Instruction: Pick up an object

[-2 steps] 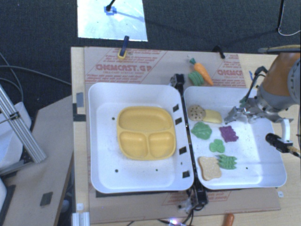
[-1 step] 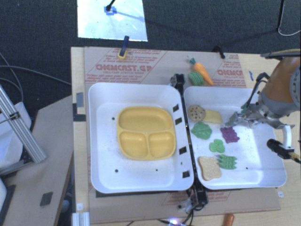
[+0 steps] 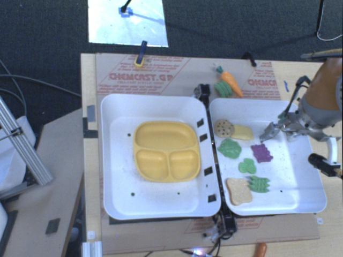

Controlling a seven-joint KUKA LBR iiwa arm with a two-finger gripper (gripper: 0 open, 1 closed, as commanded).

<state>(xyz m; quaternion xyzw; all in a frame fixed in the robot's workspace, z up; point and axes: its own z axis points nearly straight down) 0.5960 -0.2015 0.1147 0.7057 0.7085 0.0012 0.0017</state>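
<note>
Dark carpet [image 3: 43, 31] surrounds cardboard-topped bench [image 3: 177, 71].

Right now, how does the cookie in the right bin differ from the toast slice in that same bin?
The cookie is round and tan with dark chips; the toast is a squarish slice, pale with a browner crust. The cookie lies at the far left of the right bin, beside a yellow piece; the toast lies at the near left, touching a green piece. The toast looks larger. Both lie flat, apart from the claw.
</note>
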